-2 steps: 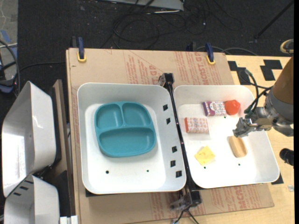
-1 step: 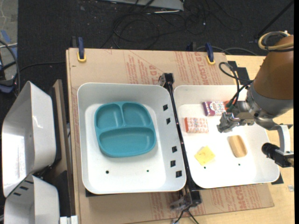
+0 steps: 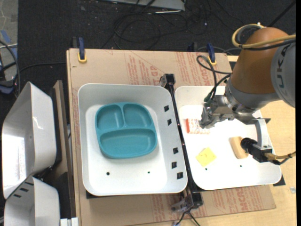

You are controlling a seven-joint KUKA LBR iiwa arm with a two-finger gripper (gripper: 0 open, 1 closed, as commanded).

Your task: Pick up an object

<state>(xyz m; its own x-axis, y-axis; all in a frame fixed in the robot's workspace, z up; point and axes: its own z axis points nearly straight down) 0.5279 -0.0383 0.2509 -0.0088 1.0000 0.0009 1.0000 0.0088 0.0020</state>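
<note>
Slanted overhead view of a wooden bench w/ two shallow white bins side by side. The right bin is the ref point for all places below.

Inside the right bin, 3 small things lie well apart from each other:
- a red-and-white packet, flat, in the bin's view-left half, near its middle height;
- a yellow square pad, flat & turned cornerwise, nearer the bin's front edge, also view-left of centre;
- a tan block, approx at the bin's centre-right, lying tilted.

The grey arm w/ its orange band comes in over the right bin's far right corner. Its gripper hangs low over the bin's upper-middle part, just beside the packet's right edge. Whether it touches the packet can't be told. Whether the gripper is spread or closed can't be told either: the wrist hides it from above. Nothing is seen held in it.

The left bin sits against the right bin's view-left wall, the two touching. A teal divided plate w/ 3 compartments lies flat in it, well away from the right bin. Small black clips dot the wall next to the right bin.

Two blue-and-yellow clamps grip the bench's far edge, beyond the right bin. White tubs stand off the bench, far view-left of the right bin.
</note>
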